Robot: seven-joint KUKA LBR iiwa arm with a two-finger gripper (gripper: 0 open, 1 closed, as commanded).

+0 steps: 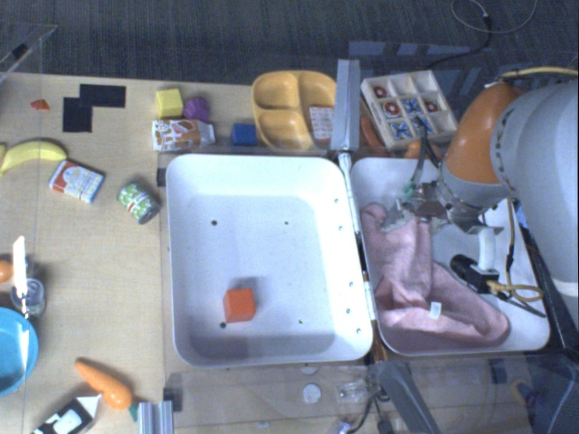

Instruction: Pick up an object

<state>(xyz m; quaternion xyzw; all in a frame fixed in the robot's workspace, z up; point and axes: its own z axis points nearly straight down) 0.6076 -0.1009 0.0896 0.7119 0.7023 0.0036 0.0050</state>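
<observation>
An orange block (240, 305) lies in the left white bin (258, 174), near its front left. A crumpled pink cloth (409, 283) fills much of the right white bin (534, 337). My gripper (399, 213) reaches in from the right and sits low at the cloth's upper left end, close to the wall between the bins. The cloth bunches up just under it. Whether any cloth is caught in the gripper is hidden from this angle.
Outside the bins on the bench lie a banana (32, 155), a small carton (76, 182), a green can (138, 202), a yellow divided dish (293, 108), a carrot (107, 385) and a blue bowl (14, 351). A tic-tac-toe board (409, 105) sits behind the right bin.
</observation>
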